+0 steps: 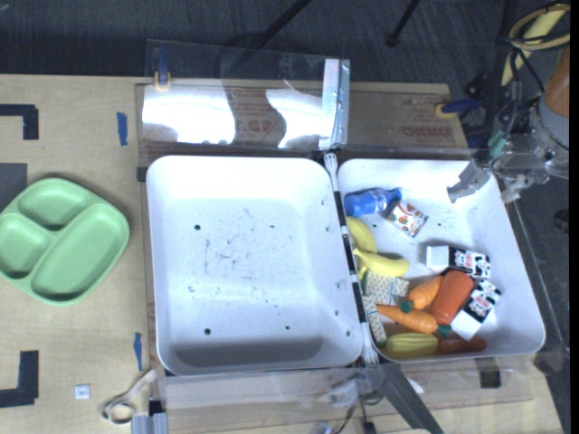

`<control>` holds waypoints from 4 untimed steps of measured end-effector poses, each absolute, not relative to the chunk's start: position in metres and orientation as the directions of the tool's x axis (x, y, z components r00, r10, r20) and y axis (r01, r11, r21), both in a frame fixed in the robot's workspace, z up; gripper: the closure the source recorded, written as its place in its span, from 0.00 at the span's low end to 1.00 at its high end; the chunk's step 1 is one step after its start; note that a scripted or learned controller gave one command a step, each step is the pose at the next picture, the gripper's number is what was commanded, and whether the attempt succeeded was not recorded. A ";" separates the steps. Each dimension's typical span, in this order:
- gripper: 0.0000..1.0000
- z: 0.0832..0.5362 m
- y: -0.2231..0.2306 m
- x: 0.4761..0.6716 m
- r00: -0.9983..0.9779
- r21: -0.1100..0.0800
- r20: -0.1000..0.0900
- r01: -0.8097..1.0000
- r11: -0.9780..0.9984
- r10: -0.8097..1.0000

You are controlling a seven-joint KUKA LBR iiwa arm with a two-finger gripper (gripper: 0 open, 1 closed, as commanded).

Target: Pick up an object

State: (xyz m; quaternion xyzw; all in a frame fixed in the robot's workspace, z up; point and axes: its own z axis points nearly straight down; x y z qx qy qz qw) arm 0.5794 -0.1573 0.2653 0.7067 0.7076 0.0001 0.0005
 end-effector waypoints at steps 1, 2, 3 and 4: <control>0.00 0.153 -0.135 0.610 -0.020 0.000 0.000 1.000 0.020 1.000; 0.00 0.086 -0.102 0.628 -0.074 0.003 0.000 0.997 0.074 0.997; 1.00 0.099 -0.103 0.630 -0.072 0.008 -0.002 0.997 0.072 0.997; 1.00 0.185 -0.074 0.632 -0.234 0.002 -0.001 0.972 0.234 0.972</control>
